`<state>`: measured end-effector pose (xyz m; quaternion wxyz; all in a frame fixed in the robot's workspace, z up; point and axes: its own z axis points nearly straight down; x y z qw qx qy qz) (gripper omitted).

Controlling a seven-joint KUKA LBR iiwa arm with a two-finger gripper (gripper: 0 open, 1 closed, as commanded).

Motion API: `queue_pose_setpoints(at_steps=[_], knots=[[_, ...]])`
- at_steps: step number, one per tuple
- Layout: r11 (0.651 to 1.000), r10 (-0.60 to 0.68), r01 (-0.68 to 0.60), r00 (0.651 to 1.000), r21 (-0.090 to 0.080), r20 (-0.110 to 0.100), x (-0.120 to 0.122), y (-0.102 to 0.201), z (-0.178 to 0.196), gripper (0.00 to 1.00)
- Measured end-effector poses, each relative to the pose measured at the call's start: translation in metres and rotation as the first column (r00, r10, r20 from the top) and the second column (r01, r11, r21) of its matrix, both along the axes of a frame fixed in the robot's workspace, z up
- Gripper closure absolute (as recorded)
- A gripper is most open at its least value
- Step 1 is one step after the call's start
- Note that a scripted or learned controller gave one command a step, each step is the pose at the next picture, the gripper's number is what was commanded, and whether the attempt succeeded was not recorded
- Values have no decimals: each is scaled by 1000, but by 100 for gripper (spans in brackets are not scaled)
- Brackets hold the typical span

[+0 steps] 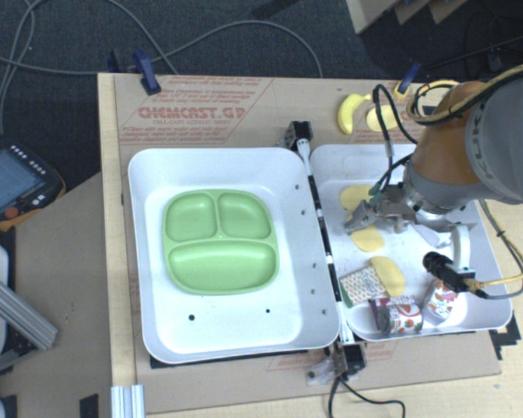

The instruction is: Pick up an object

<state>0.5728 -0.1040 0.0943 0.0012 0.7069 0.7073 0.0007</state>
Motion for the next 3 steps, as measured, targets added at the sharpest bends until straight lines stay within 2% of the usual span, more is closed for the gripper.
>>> queue_pose_setpoints(at_steps=[1, 2, 3], knots=[[1000, -1, 1, 1000, 2, -5, -21, 2, -10, 0], [1000, 1, -1, 1000, 0, -2, 36, -13, -9, 0], [1000, -1, 1, 1000, 1, -4, -18, -12, -10, 0]])
